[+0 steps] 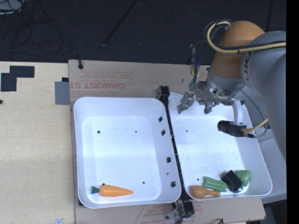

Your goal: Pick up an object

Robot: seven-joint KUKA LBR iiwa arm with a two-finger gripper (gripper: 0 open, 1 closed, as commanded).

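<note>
Pincer (196, 106) of the grey arm with the orange band (238, 43) hangs over the far rim of the right-hand shallow white plastic bin (261, 171). Its two fingers are spread apart and there is nothing between them.

All of this bin's contents are well apart from the pincer, gathered in the near right corner. A small black block (232, 181) lies tilted there, touching a long green pod-shaped toy vegetable (212, 183) on its left and a rounded green toy piece (244, 175) on its right. Just in front of the pod, against the near wall, lies a tan pear-shaped toy (204, 192).

The left-hand shallow white plastic bin (79, 125) holds one thing: an orange toy carrot with a green top (114, 191), lying on its side near the front left corner, tip pointing right. A black strip with small clips (169, 139) runs along the seam where the two bins meet.

Both bins sit on a brown cardboard sheet with red print (107, 80). To the left of it is a pale wooden bench top (32, 148) bearing flat black (16, 76) and grey (61, 92) patches. Beyond the bench the background is dark, with thin cables (32, 27) looping across it.
</note>
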